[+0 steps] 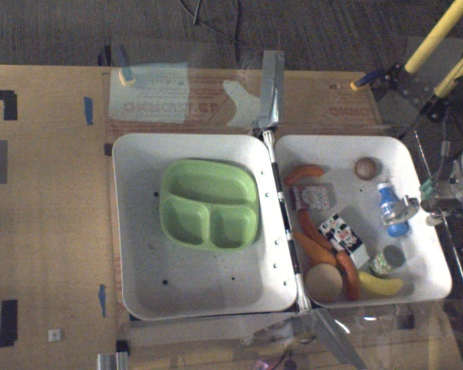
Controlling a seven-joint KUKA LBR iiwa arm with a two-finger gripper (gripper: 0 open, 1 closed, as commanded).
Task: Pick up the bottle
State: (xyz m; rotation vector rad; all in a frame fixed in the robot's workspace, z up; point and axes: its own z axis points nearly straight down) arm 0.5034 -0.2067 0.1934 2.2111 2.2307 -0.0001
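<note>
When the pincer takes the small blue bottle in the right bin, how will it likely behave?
The bottle lies on its side with a rounded body, so it may roll if nudged. It looks small and plastic, probably light and fairly stiff. Its smooth surface might slip from the pincer, which sits beside it.

The claw (410, 209) is pale metallic grey, with a small green patch behind it.
</note>
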